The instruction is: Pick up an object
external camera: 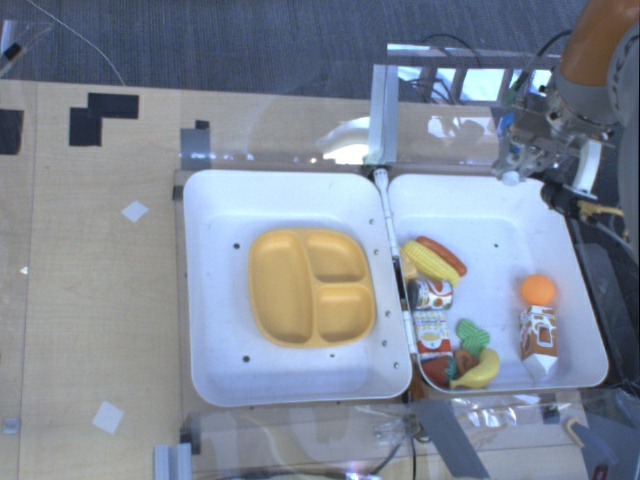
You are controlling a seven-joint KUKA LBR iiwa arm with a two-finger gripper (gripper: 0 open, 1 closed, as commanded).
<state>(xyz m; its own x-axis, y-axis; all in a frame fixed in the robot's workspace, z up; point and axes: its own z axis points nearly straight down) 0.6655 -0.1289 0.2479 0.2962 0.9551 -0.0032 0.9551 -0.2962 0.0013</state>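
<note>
1. Camera view shows me the claw (pixel 517 163) at the right bin's (pixel 500 213) far rim; I cannot tell how it is set.
2. Orange ball (pixel 538 289) and carton (pixel 538 340) lie nearer the camera, well apart from it.
3. Corn (pixel 426 260), can (pixel 432 295) and banana (pixel 477 369) crowd the bin's left wall.
4. Yellow tray (pixel 309 286) sits in the left bin (pixel 215 298).

Yellow divided tray (pixel 310 288) in left white bin (pixel 215 368), wooden bench (pixel 90 298), black floor markers (pixel 100 116)
</note>
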